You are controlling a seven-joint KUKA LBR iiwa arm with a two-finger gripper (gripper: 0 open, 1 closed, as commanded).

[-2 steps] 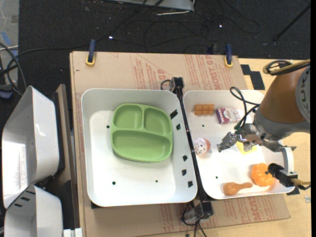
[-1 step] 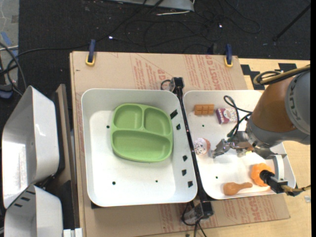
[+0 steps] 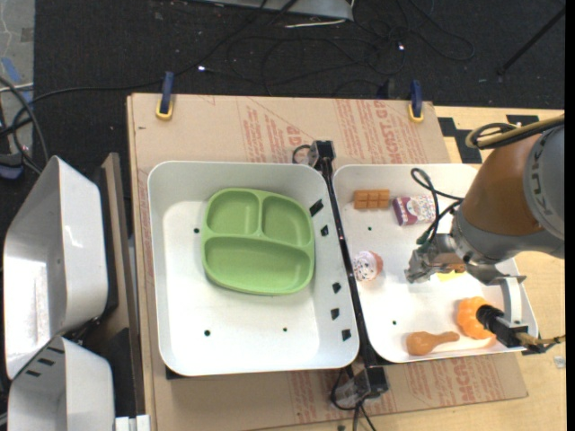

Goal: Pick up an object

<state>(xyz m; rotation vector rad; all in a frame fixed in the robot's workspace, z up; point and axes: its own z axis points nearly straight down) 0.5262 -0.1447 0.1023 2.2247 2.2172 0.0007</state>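
In the right bin lie a brown waffle-like bar, a small purple-and-white packet, a pink-and-white round piece, an orange fruit and a tan drumstick-shaped piece. A sliver of something yellow shows beside the gripper. My gripper hangs low over the middle of the right bin, right of the pink-and-white piece and apart from it. The arm hides the fingertips.
The left bin holds a green divided plate. A black divider runs between the bins. Two clamps grip the cardboard at the back. White tubs stand at the far left.
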